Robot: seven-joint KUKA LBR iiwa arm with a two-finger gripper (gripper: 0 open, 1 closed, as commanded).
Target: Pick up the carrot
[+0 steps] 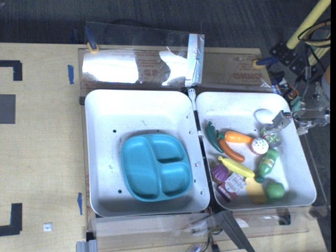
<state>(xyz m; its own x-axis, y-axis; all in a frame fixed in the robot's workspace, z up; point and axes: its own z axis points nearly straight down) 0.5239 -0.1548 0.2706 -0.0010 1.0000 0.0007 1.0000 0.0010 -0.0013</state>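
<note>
The carrot (239, 137) is orange with a green top and lies on its side in the middle of the right bin (307, 164). A second, redder orange piece (231, 150) lies just below it, and a dark green leafy item (211, 135) is to its left. My gripper (280, 121) reaches in over the bin's upper right part. It sits to the right of the carrot and a little farther back, apart from it. Nothing shows in its grasp.
Crowding the carrot in the right bin are a speckled white ball (260, 146), a green bottle (267, 162), a yellow banana (237, 167), a purple packet (220, 172), a yellow block (255, 188) and a green ball (275, 191). The left bin (102, 140) holds a blue divided plate (156, 166).
</note>
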